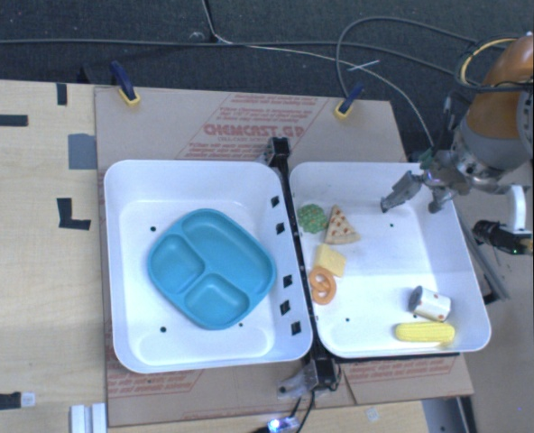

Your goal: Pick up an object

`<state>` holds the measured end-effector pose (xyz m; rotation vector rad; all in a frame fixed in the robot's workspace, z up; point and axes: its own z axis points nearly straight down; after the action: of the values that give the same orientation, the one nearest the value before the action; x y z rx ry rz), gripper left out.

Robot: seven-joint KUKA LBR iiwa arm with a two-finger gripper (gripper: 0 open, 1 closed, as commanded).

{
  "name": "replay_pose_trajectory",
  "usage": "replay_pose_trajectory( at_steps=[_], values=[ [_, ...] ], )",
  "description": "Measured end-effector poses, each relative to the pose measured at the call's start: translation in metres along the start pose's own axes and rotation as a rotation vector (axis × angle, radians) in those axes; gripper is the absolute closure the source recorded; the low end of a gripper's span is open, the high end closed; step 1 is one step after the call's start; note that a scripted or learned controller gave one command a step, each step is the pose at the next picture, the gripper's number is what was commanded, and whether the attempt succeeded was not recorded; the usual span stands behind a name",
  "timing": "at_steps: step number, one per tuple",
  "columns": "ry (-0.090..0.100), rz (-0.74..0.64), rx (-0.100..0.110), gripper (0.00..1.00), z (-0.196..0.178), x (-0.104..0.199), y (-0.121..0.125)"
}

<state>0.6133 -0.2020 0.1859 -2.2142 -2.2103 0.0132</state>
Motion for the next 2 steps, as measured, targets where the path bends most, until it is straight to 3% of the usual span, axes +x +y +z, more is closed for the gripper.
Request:
replay_pose_trajectory(
  at_steps=[1,2],
  values=[
    [-0.003,-0.004,-0.011,0.0,-0.008,0.001,0.003],
    [-0.003,-0.004,-0.006,0.0,0.053,-0.001,0.011]
  ],
)
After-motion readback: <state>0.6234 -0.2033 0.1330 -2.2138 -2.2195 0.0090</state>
